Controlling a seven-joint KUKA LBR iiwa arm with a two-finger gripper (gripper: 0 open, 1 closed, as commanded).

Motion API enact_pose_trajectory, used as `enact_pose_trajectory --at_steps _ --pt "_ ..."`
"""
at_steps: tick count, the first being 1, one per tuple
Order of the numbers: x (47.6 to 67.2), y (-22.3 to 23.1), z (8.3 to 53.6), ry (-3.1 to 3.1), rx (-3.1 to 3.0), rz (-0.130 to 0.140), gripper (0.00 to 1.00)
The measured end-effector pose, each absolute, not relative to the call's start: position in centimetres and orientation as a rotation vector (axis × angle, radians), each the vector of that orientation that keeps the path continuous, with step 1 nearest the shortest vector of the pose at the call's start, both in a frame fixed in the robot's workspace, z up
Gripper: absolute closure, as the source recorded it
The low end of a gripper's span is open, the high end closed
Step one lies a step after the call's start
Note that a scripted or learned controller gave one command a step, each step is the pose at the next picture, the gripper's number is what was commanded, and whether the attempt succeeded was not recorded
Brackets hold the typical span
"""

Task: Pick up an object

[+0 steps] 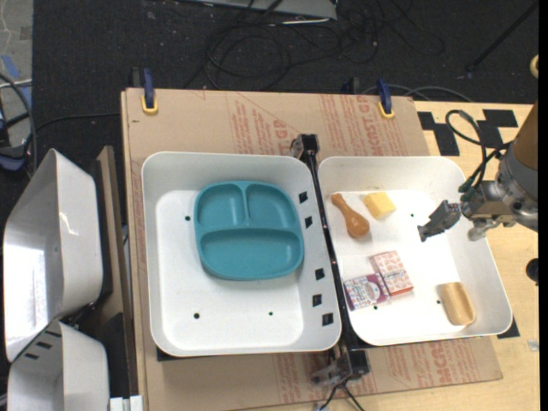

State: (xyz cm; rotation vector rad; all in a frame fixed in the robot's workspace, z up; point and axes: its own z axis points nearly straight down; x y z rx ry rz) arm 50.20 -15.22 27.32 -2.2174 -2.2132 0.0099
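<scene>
While the gripper [434, 223] hangs over the right bin [479, 255] at about three o'clock of it, whether it is open or closed cannot be told, and nothing is seen gripped. In that bin a wooden spoon [350, 215] and a yellow block [379, 205] lie toward eleven o'clock, two pink cartons [378, 282] near six o'clock, and a tan roll [456, 303] at five o'clock. The left bin [171, 255] carries a teal divided plate [249, 230] at its centre.

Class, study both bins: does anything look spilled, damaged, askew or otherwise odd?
Nothing stands out. The teal divided plate lies flat in the left bin. The wooden spoon, yellow block, two small boxes and bread roll lie scattered but intact in the right bin.
</scene>
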Motion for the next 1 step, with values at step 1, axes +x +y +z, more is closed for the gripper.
enact_pose_trajectory --at_steps 1 --pt "50.40 -15.17 27.83 -2.223 -2.220 0.001 0.00"
